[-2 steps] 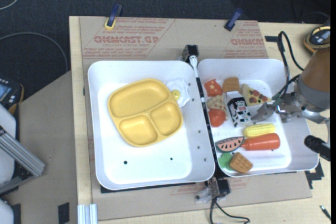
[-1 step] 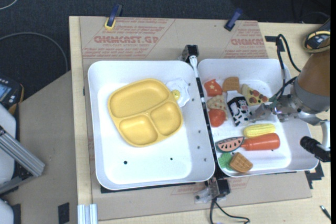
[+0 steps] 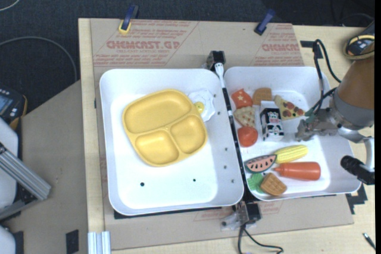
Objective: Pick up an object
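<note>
The right bin [image 3: 309, 77] holds several toy foods. Among them are a red strawberry-like piece [image 3: 241, 97], a brown cookie [image 3: 262, 94], a pizza slice [image 3: 290, 108], a black-and-white carton [image 3: 272, 122] and a tomato [image 3: 247, 137]. Nearer the front lie a watermelon slice [image 3: 261, 162], a corn cob [image 3: 291, 154], an orange-red sausage [image 3: 298, 171] and a waffle-like piece [image 3: 274, 185]. My gripper [image 3: 305, 129] hangs low over the bin's right side, just right of the carton and above the corn cob. Nothing is visibly between its fingers.
The left bin [image 3: 119, 146] carries a yellow divided plate [image 3: 165, 127] with a toy fried egg [image 3: 200, 103] at its upper right corner. The arm's orange band [image 3: 360, 89] rises at the right edge. Clamps and cables sit around the bins.
</note>
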You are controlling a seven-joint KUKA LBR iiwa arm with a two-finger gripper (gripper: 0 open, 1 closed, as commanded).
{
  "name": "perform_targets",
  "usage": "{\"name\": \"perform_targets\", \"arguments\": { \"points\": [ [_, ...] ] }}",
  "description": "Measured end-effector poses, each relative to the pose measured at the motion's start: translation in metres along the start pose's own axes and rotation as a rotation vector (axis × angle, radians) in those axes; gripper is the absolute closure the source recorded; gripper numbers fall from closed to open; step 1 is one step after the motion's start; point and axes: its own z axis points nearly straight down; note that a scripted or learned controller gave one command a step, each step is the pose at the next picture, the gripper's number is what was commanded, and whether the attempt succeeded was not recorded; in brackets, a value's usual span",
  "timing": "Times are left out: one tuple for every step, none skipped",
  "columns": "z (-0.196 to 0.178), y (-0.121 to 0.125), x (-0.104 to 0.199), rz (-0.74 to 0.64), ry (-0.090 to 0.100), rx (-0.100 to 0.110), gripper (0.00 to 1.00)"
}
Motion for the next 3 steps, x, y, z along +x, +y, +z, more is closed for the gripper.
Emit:
{"name": "perform_targets", "arguments": {
  "points": [
    [-0.064,0.004,-0.003,-0.002,0.000,-0.002,1.00],
    [-0.116,0.006,-0.004,-0.003,0.000,-0.002,1.00],
    [-0.126,0.015,0.049,-0.008,0.004,0.001,1.00]
  ]
}}
